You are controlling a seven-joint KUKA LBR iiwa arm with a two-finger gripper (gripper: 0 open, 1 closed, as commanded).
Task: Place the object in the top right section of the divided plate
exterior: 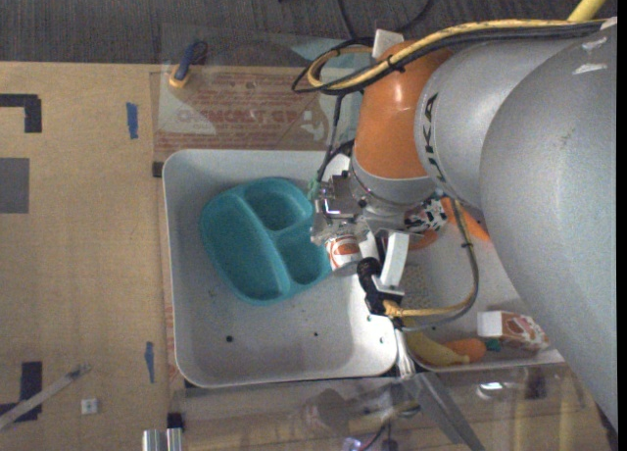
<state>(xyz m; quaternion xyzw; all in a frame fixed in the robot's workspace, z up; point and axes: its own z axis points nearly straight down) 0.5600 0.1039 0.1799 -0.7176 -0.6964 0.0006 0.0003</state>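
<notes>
the gripper (345,243) hangs at the right edge of the teal divided plate (257,243); whether it is wide or narrow, i cannot tell. a small orange-and-white object (343,252) sits just beneath it, beside the plate's rim, inside the left white bin (196,341) on the table (78,243).

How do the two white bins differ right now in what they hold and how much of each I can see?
The left bin shows nearly whole; the right bin lies mostly under the arm. The left bin holds a teal divided plate; the right bin holds small items at its near edge, among them a yellow banana-like piece and a white carton. Both are shallow, white and side by side.
</notes>
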